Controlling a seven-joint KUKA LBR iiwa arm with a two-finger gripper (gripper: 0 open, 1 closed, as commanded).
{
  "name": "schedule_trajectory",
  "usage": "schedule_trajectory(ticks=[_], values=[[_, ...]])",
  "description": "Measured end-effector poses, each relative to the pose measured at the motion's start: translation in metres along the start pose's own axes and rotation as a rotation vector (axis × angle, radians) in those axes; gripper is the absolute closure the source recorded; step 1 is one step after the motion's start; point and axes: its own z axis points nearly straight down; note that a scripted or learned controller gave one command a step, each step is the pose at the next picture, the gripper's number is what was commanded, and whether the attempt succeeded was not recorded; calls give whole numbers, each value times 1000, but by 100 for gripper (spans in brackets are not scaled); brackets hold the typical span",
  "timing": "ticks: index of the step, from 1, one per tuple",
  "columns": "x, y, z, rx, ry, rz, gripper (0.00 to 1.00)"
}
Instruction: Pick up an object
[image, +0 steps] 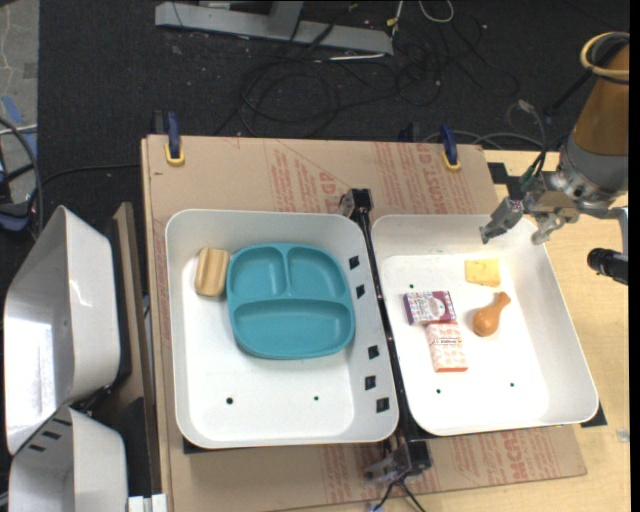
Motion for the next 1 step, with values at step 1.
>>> schedule_trajectory(ticks=[1], values=[[1, 3, -9, -14, -4, -3, 0]])
